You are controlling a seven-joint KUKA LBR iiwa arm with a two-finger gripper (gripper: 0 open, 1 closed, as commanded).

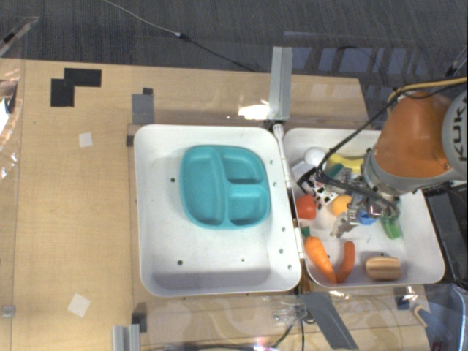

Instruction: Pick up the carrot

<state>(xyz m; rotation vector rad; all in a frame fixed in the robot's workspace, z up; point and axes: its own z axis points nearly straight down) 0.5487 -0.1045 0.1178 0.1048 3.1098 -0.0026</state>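
Meanwhile the carrot (319, 257) lies in the right bin (428, 265); the pincer (351, 221) hovers nearby, its opening unclear.

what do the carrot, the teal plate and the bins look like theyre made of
Carrot: probably moulded plastic, a toy; uniform orange with a smooth, faintly shiny skin.
Teal plate: looks like matte plastic; even colour, soft rounded dividers between three compartments, no glare.
Left bin and right bin: likely thin white plastic or coated sheet; smooth, with rounded corners and small dark dots in the left bin's floor. Hard to say which.
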